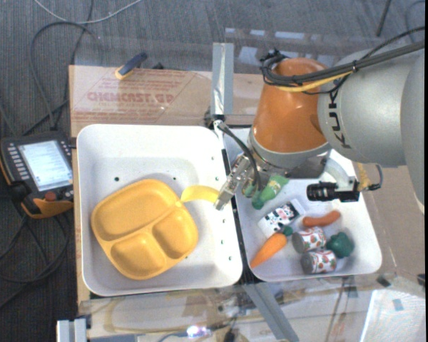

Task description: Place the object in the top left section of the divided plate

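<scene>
The gripper (225, 191) is pinching a yellow banana (197, 193) by its end, over the left bin's (128, 137) right edge, just beside the divided plate (144, 228). Plate sections look bare, so the drop's left.

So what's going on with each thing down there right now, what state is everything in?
Yellow divided plastic plate: flat in the left white bin, sections bare.
Yellow banana-shaped piece: between the fingers, beside the plate's rim.
Orange toy carrot: lying in the right white bin.
Two small cans: lying on their sides.
Handheld screen: lit.
</scene>
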Robot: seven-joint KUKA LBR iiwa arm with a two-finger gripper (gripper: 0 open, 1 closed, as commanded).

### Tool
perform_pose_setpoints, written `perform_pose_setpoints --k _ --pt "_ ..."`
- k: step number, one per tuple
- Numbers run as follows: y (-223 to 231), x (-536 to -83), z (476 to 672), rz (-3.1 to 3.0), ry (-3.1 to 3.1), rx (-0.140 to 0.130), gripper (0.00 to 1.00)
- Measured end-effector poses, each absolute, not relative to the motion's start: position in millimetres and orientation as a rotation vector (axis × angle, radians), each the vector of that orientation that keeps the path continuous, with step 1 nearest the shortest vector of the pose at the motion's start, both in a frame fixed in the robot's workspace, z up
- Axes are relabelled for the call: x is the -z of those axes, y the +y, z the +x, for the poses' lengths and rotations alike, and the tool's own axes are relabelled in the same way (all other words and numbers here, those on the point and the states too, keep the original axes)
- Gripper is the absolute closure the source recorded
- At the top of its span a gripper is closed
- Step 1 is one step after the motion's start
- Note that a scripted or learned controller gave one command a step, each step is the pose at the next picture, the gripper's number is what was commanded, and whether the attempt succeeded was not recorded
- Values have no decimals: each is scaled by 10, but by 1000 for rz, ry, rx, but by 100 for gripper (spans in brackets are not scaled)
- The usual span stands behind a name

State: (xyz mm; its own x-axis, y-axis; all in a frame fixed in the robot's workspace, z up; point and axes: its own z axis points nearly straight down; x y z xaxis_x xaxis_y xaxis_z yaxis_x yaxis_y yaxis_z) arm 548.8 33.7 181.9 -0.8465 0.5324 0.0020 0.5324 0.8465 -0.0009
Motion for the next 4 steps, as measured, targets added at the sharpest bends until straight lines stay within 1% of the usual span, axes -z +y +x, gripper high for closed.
perform_pose_setpoints --k 1,2,3,4 --pt "289 -2469 5039 -759 -3046 -1 100" --pt "296 -2372 5018 -889 -3010 -1 100" --pt "176 -2507 5002 -1025 -2968 -1 100" --pt "176 -2586 4843 -975 -2985 -5 100"
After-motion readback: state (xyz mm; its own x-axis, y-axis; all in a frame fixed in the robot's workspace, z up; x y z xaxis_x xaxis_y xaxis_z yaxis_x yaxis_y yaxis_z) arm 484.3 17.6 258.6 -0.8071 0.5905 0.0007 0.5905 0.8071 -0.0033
